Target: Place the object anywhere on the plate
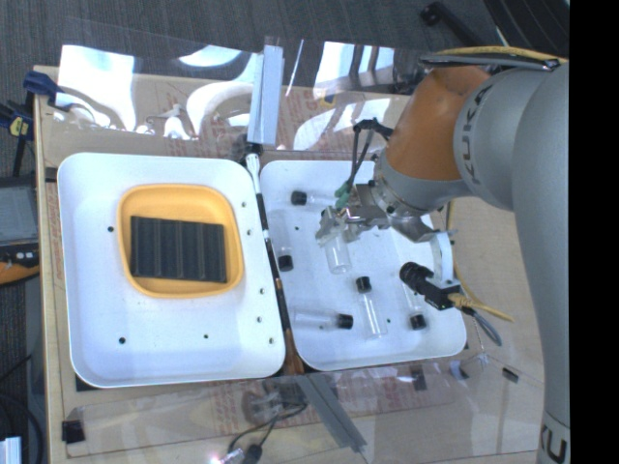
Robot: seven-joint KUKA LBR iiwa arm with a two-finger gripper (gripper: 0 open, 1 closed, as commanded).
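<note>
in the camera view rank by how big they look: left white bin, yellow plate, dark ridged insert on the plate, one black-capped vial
1. left white bin
2. yellow plate
3. dark ridged insert
4. black-capped vial, by far the smallest

The order is clear; each sits inside the one before, except the vial.

One fixed camera looked down at a slant from above the bench (503, 259), far enough to take in both white bins. The left bin (87, 288) and right bin (309, 249) lay side by side, the arm (484, 133) entering from the right.
</note>
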